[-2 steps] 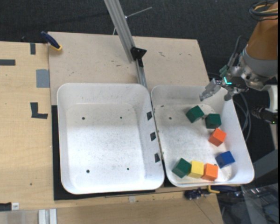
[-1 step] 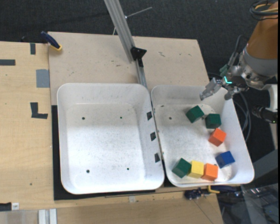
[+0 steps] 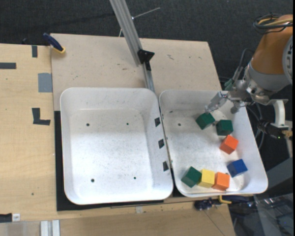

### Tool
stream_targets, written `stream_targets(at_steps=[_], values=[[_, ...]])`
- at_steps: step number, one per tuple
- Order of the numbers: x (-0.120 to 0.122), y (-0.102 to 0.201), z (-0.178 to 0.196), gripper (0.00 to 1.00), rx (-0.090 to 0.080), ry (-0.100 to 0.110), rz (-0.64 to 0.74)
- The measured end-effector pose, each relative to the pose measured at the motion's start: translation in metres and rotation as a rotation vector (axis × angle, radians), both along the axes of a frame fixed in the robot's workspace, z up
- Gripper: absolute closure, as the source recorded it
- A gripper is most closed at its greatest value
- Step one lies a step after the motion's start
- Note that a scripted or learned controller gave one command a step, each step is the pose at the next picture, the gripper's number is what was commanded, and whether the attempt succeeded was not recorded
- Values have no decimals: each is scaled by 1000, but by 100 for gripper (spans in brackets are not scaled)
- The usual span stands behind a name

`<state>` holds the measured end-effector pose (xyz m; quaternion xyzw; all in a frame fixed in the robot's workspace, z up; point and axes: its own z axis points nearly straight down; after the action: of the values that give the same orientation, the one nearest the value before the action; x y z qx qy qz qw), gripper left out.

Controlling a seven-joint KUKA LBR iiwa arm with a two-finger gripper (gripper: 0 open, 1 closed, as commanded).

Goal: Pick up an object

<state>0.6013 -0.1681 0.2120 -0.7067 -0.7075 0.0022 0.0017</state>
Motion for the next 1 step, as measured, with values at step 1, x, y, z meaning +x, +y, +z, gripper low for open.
stream_targets(at_steps=[1], values=[[-8,-4,-61,0,1,3,-1]])
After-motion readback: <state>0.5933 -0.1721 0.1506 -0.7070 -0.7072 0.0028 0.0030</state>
